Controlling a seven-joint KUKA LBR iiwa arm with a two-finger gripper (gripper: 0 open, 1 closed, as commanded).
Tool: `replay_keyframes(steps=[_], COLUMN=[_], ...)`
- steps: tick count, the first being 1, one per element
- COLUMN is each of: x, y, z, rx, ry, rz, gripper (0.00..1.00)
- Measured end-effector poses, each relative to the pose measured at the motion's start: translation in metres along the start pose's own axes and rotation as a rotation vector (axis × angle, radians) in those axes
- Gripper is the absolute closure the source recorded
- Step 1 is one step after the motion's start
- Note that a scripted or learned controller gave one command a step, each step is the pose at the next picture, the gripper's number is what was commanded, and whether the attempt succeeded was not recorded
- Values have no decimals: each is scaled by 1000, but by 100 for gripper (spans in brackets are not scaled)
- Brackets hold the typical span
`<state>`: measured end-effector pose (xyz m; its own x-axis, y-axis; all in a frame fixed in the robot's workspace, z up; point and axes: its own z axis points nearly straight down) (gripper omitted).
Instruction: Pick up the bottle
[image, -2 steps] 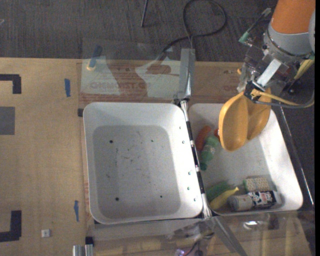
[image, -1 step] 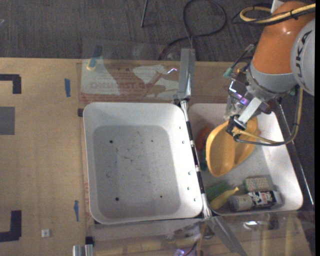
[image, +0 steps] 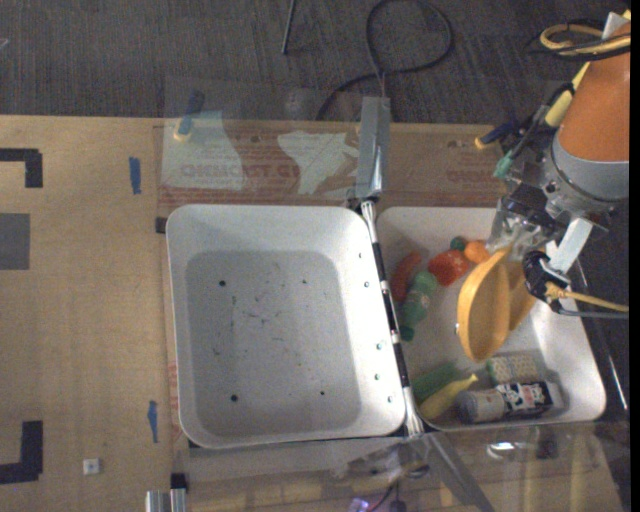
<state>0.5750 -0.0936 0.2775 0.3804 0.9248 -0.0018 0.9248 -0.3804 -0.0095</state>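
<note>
The bottle (image: 508, 400) is grey with a dark label. It lies on its side along the front wall of the right bin (image: 585, 385). My gripper (image: 518, 245) hangs over the back of that bin, well behind the bottle and apart from it. A yellow-orange bowl (image: 490, 308) stands tilted on edge just below the gripper, with its upper rim reaching up to the gripper. The bowl lies between the gripper and the bottle.
The right bin also holds a red fruit (image: 448, 266), a red pepper (image: 405, 275), green pieces (image: 415, 302), a yellow piece (image: 447, 397) and a speckled block (image: 515, 367) next to the bottle. The left bin (image: 200, 240) adjoins across a metal divider (image: 385, 300).
</note>
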Motion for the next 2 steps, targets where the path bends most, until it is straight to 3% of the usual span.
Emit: replay_keyframes(steps=[1, 2], x=[-32, -84], y=[-66, -41], z=[15, 30], rx=[-50, -100], ry=[15, 21], rz=[-67, -57], gripper=[100, 100])
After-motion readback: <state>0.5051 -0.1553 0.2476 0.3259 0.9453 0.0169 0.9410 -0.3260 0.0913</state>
